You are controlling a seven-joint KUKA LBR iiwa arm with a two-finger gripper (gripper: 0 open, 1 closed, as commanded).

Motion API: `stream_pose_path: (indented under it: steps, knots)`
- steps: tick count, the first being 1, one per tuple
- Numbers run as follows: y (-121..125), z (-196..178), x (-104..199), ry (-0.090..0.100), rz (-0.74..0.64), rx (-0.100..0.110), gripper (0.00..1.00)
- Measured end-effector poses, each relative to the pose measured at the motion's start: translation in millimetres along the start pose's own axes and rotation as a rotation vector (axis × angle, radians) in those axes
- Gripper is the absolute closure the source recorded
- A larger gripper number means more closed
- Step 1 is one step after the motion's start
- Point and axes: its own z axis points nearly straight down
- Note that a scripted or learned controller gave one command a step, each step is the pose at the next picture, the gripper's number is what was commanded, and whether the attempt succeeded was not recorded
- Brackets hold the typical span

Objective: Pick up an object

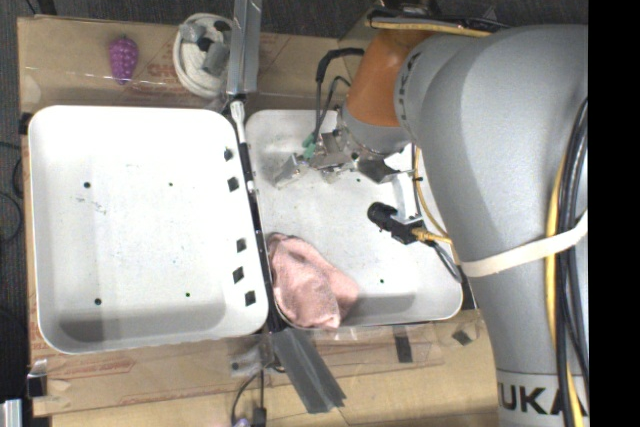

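A grey robot arm [500, 165] with an orange band reached in from the right over the right bin [420, 300], one of two shallow white plastic bins side by side on a brown worktop [70, 45]. Its gripper [300, 160] sat low in the upper part of that bin, close to the floor. From this angle I could not tell whether the fingers were spread or closed, and nothing could be seen between them.

The likeliest thing to pick up, a pink cloth [305, 283], lay crumpled at the lower left corner of the same bin, against the divider and well apart from the gripper. It looked soft and loosely folded, with a fuzzy, towel-like surface. By my reading, the pick was not yet done: the cloth lay untouched.

The left bin [60, 315] was smooth, glossy white with rounded corners. Beyond it on the worktop sat a small purple knobbly object [123, 58] and a white coil [195, 45].
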Motion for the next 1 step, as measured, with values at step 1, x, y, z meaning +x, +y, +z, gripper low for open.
stream_pose_path:
  steps: [1]
  knots:
    - [-61.4,-102.2,-65.2,0.000,0.027,-0.003,0.00]
